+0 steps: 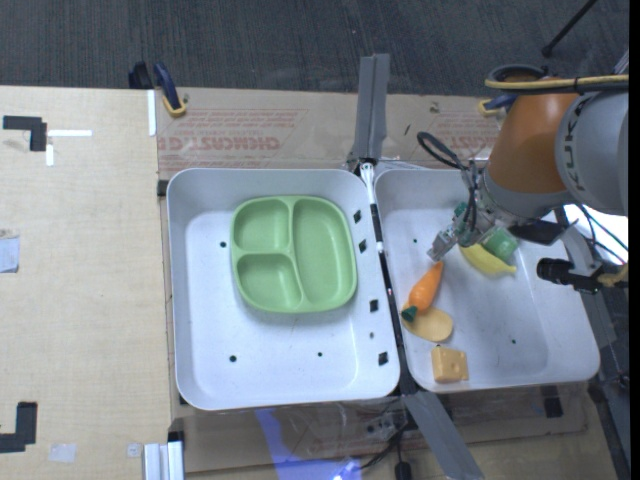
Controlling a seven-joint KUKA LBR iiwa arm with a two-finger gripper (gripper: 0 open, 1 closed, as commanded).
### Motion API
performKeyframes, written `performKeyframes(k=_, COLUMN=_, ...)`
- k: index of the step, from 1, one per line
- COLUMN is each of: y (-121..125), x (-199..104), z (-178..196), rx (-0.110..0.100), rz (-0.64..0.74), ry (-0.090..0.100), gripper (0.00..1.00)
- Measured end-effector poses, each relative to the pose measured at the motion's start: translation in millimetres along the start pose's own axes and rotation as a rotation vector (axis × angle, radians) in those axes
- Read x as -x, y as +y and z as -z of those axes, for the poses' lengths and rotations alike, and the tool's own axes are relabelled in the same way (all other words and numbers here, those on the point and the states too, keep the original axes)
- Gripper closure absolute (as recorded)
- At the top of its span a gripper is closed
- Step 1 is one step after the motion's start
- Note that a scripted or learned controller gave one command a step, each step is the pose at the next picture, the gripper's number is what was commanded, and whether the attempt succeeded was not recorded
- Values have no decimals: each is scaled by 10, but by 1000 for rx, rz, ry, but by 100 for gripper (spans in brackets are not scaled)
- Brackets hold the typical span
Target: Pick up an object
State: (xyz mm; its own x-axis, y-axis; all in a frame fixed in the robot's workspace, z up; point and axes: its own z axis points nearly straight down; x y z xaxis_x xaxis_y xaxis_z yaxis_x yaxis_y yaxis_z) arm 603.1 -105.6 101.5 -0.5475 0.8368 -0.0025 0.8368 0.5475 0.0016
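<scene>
Objects to pick: four toy foods lie in the right bin (560, 363). One orange carrot (427, 286) with a green tip lies on a slant near the bin's left wall. One pale yellow rounded slice (433, 325) sits just below the carrot, touching its lower end. One yellow block (450, 366), like cheese, lies near the front wall. One yellow banana (487, 259) lies toward the back, under the arm's wrist.

End effector: the end effector (450, 240) hangs over the right bin, between the carrot's upper tip and the banana, just beside both. Its tips are small and blurred against the white floor; how far apart they stand cannot be told, and nothing can be seen held between them. A small green part (500, 241) sits on the wrist just above the banana.

Arm: one grey arm with an orange band (530, 138) reaches in from the right, with black cables looping beside it.

Left bin: one white bin (200, 358) holds one green plate (294, 254) with three compartments.

Writing: red print (255, 128) on the brown cardboard behind the bins appears mirrored or upside down and is not readable.

Tabletop: the pale wooden tabletop (80, 318) carries both bins side by side, with black corner marks at its left. One blue and yellow clamp (165, 88) grips the cardboard's back edge.
</scene>
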Motion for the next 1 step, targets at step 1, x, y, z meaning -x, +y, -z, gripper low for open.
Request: performKeyframes(k=1, y=433, x=-886, z=901, rx=-3, rz=-174, ry=1, gripper=100)
